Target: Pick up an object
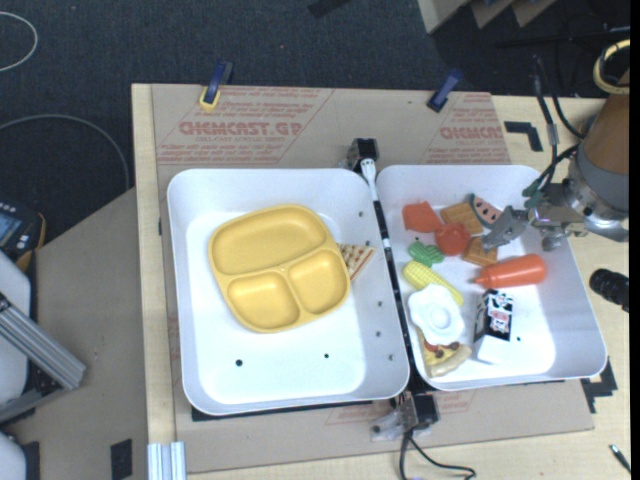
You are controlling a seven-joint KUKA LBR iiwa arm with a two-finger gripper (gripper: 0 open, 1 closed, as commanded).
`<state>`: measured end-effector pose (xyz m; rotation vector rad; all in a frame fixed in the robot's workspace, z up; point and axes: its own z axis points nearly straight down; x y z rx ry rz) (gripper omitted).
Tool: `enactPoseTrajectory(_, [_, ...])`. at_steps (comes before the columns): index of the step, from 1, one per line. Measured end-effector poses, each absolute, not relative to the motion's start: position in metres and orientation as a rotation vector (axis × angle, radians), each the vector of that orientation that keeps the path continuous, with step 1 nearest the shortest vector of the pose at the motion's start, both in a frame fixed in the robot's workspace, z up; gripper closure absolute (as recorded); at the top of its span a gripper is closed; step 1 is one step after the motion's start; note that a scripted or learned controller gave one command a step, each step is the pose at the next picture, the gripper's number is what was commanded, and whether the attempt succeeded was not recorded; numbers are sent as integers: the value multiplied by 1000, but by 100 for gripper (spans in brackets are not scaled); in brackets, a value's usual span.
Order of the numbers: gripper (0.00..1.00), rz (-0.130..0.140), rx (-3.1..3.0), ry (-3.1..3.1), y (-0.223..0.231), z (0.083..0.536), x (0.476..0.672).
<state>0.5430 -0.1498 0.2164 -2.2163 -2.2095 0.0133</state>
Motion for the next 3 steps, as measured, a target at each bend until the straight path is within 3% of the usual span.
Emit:
enactPoseTrajectory(1, [0, 0, -2221, -2222, -149, 224, 546])
enactPoseTrajectory(3, [0, -1, -2224, -2224, -149, 105, 547])
